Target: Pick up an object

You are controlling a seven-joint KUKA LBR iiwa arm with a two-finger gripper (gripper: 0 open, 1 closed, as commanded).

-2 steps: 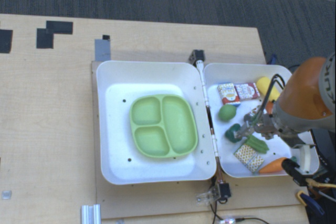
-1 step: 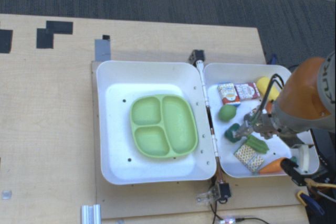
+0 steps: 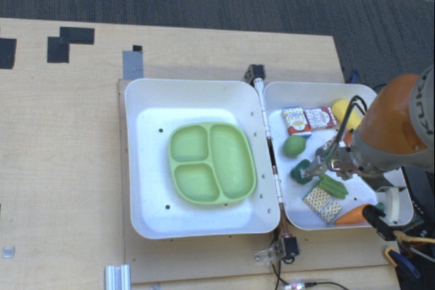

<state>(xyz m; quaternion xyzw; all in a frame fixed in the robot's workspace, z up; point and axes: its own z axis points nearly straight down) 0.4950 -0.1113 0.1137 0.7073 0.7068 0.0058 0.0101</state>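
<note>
My gripper [image 3: 321,165] hangs low over the middle of the right bin [image 3: 275,120], reaching in from the right under the orange band of the arm [image 3: 391,122]. Its tip sits right beside a dark green object [image 3: 300,174] and just above a green pepper-like piece [image 3: 332,186]. Whether it touches either one I cannot tell. A round lime-green fruit [image 3: 294,145] lies a little up and left of the tip. Further back lie two small red-and-white cartons [image 3: 296,120] and a yellow item [image 3: 340,109], partly behind the arm.
A patterned packet [image 3: 322,204] and an orange carrot [image 3: 353,215] lie near the right bin's front wall. The left bin [image 3: 146,146] holds a light green divided plate [image 3: 211,163]. A clamp [image 3: 255,73] stands at the back between the bins.
</note>
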